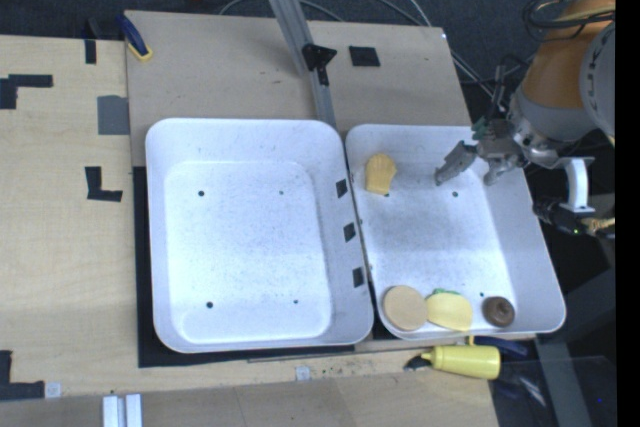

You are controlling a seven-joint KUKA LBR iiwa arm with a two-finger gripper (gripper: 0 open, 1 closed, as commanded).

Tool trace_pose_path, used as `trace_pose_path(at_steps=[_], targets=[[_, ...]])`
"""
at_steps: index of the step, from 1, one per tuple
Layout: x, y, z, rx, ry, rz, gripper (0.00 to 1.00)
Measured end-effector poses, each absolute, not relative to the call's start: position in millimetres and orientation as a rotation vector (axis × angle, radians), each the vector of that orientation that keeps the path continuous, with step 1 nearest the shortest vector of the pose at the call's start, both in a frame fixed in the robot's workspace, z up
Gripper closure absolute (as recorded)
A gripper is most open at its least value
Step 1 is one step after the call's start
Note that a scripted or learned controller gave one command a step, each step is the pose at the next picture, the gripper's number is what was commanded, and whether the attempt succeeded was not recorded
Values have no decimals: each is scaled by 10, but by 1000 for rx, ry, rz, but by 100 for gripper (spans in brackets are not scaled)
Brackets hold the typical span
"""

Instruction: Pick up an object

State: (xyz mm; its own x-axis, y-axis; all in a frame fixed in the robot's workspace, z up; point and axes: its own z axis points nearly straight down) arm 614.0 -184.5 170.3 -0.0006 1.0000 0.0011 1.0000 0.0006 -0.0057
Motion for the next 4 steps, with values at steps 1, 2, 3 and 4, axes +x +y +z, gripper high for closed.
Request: trace_pose_path(at_steps=[1,2,3,4], targets=[[6222,-1820,1204,-2217,-2220,5,0],[6217,-1814,873,-2219,-2222,3,0],[6224,-1815,992,-2220,-2223,1,100],[6258,-1731,1455,-2222,-2225,-3,100]])
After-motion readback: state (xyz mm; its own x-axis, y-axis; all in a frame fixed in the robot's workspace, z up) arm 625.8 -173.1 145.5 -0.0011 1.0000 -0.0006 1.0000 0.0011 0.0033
